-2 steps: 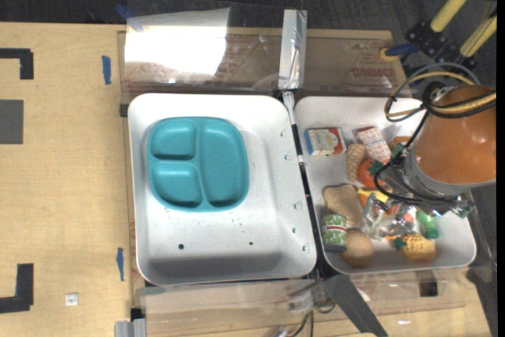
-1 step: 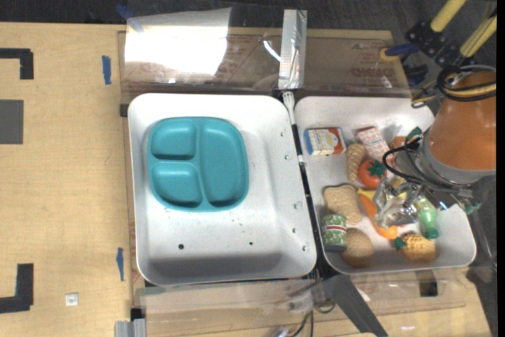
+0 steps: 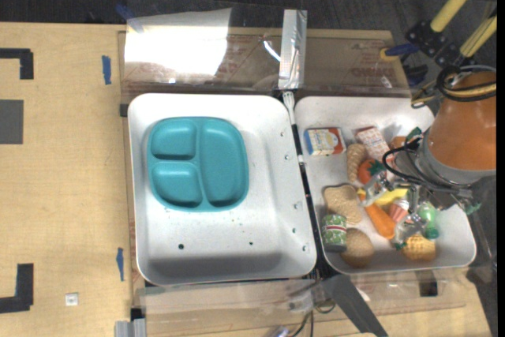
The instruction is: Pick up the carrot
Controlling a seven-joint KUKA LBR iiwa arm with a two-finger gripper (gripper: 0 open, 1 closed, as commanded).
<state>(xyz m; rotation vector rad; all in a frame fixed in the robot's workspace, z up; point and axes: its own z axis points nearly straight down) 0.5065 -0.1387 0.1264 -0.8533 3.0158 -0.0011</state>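
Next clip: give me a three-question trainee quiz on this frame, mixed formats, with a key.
1. True or false: the teal plate lies in the left bin.
2. The gripper is above which bin? A) left B) right
3. Fill in: the carrot lies among the toy foods in the ____ bin.

Key: 1 true. 2 B, the right bin. 3 right.

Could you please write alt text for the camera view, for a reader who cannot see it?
The robot's hand is down among toy foods in the right bin, beside the orange carrot. The left bin holds a teal divided plate.
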